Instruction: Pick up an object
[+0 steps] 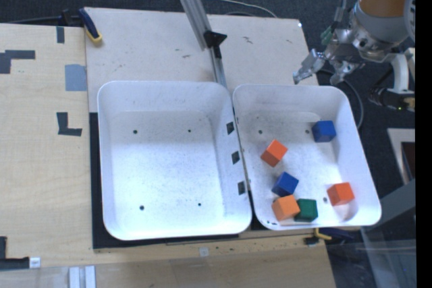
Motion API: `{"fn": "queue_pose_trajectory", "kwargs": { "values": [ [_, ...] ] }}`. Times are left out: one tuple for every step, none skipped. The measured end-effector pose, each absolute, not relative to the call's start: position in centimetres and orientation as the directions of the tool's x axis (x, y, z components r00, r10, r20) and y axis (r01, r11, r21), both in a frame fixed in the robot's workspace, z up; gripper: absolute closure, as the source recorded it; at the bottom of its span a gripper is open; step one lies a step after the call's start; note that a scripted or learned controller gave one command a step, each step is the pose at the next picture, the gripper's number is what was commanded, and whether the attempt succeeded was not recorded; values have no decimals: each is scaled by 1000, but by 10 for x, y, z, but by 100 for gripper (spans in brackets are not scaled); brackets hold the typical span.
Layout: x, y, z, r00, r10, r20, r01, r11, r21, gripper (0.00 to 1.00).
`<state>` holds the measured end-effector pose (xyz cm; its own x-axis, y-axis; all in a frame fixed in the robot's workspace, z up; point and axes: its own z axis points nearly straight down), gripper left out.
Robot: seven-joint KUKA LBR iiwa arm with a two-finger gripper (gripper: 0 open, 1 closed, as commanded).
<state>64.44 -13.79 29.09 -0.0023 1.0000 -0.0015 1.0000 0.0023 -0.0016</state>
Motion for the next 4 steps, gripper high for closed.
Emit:
{"fn": "queue_pose_trajectory", "kwargs": {
  "values": [
    [586, -96, 194, -2, 1000, 3, 1000, 2, -13, 0],
    [558, -101, 87, 0, 1000, 0, 1000, 0, -8, 0],
    [560, -100, 101, -3, 1000, 2, 1000, 3, -5, 100],
    [497, -44, 195, -5, 1000, 3, 1000, 5, 1, 100]
  ]
}}
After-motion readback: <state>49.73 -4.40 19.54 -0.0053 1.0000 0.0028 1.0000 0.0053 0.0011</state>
